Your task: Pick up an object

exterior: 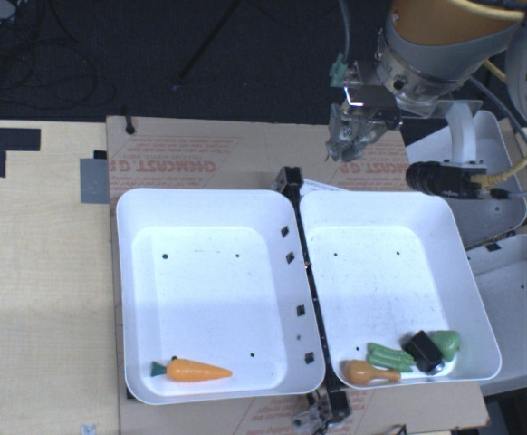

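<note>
Hovering: the claw (347,143) hangs above the bench, beyond the far rim of the right bin (467,270), well apart from everything in it.
Claw state: nothing is between its fingers; whether they stand open or closed, I cannot tell.
Candidates in the right bin: a green piece (390,357), a black block (424,351), a second green piece (445,341) and an orange-tan pear shape (368,372), all clustered in that bin's near corner, touching or overlapping.
Candidate outside the right bin: a toy carrot (196,370) lies alone in the left bin (128,243), near its front wall.
Handling: the carrot looks like a light, stiff, smooth plastic toy, probably slippery along its taper.
Where to take hold: across the thick middle of its body, not the narrow tip.
Risk: the cluster is crowded against the wall, so a clean grip there looks harder.
</note>
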`<action>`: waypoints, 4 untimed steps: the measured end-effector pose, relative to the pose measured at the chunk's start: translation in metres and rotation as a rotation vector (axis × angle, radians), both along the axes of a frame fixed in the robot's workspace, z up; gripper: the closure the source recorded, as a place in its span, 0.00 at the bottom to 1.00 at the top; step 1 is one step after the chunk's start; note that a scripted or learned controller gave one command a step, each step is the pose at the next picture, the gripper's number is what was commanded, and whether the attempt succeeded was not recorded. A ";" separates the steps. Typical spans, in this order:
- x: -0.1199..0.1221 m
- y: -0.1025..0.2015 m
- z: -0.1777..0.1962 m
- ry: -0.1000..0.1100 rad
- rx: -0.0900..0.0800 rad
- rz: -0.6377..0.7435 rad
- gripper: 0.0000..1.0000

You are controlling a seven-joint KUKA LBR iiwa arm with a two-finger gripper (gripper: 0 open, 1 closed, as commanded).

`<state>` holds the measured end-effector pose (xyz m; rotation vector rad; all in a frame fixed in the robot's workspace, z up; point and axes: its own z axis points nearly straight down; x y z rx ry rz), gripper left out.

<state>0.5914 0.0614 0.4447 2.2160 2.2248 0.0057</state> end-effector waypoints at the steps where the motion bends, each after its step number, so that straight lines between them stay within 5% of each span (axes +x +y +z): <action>1: -0.013 0.076 -0.167 0.024 -0.003 0.003 1.00; 2: -0.050 -0.003 -0.150 0.010 -0.004 -0.011 1.00; 3: 0.001 -0.033 -0.041 -0.009 -0.003 -0.007 1.00; 4: -0.006 0.094 -0.117 0.014 0.000 0.008 1.00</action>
